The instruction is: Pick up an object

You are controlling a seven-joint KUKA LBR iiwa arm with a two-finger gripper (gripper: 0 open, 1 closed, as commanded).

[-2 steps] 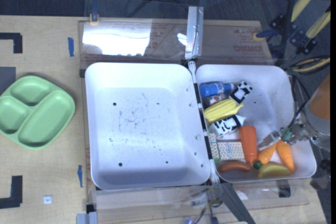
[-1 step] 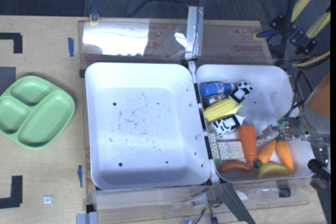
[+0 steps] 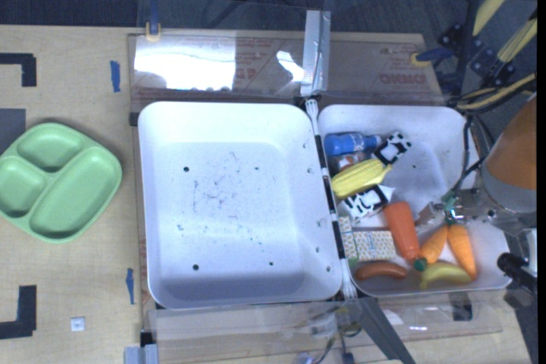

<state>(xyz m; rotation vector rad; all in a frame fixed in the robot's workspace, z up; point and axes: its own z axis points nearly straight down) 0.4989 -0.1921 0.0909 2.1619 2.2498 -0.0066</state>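
Observation:
The right bin (image 3: 426,128) holds a heap of toy food. A blue bottle (image 3: 350,143) and a black-and-white piece (image 3: 393,147) lie at its back left. A yellow corn cob (image 3: 360,176) lies in front of them. Further forward are a large orange carrot (image 3: 401,230), two smaller carrots (image 3: 434,244) (image 3: 461,248), a red sausage (image 3: 381,270) and a yellow-green fruit (image 3: 446,273). My gripper (image 3: 447,210) hangs low at the bin's right side, just above the small carrots. The arm's orange band (image 3: 519,151) rises behind it.
The left bin (image 3: 171,132) stands beside the right one. A green divided plate (image 3: 58,181) rests on the bench at far left. A patterned cracker box (image 3: 368,245) lies by the divider. Clear plastic panels stand behind the bins.

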